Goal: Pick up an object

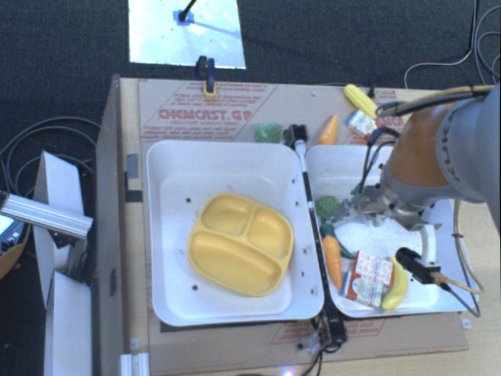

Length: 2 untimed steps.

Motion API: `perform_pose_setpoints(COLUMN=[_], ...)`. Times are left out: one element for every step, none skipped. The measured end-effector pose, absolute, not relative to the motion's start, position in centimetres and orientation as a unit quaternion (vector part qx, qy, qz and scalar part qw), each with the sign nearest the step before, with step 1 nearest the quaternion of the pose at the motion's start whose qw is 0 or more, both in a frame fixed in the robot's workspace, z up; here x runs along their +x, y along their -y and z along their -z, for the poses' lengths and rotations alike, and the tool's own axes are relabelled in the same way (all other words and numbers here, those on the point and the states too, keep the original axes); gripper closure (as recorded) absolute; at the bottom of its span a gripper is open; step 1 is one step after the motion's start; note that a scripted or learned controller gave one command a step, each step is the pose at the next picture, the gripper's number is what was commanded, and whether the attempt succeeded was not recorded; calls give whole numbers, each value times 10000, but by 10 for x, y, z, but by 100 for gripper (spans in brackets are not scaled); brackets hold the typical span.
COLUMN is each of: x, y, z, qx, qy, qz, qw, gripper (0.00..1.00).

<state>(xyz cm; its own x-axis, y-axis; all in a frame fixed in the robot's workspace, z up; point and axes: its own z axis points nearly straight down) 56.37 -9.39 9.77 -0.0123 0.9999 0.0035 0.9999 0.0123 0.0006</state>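
Note:
The right bin (344,167) holds a small green broccoli (326,207), an orange carrot (333,261), a red-and-white carton (369,277) and a yellow banana (398,287) along its near side. My gripper (362,207) hangs low over the middle of this bin, just right of the broccoli and above the carrot. The grey arm with its orange band (419,151) covers the bin's right half. Nothing can be made out in the gripper.
In the left bin (168,210) lies a yellow divided plate (240,243). On the cardboard behind the bins lie a green vegetable (268,133), a second carrot (329,130), a yellow item (359,99) and a small carton (362,122). A clamp (207,77) sits at the back edge.

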Motion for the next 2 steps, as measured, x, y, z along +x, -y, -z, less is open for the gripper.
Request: perform_pose_setpoints(x=[632, 566], y=[174, 93], z=[-86, -85], qx=[-7071, -7049], qy=[7071, 7093], qz=[19, -5], qw=[-49, -2], gripper=[0, 0])
